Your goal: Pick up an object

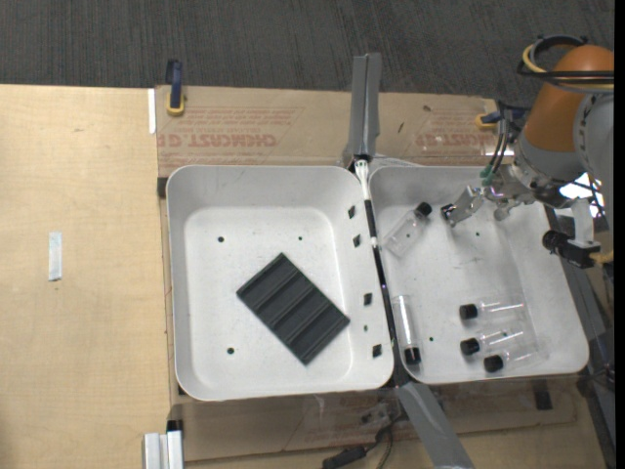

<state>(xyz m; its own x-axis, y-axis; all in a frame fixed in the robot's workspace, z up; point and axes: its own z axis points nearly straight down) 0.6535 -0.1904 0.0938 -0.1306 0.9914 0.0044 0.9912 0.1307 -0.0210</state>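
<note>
While my gripper (467,206) hangs over the right bin's (557,360) far side, whether spread or pressed together I cannot tell, nothing is lifted. Nearest item: clear vial (408,225), just beside it. Also capped vials (493,338); dark ribbed panel (292,308), left bin (181,291). Pick outstanding.

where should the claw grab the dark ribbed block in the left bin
Take the dark ribbed block across its narrower width, from straight above. It lies flat and turned diagonally on the left bin floor with open floor all round, so the claw would likely need to rotate to match its long edges.
</note>
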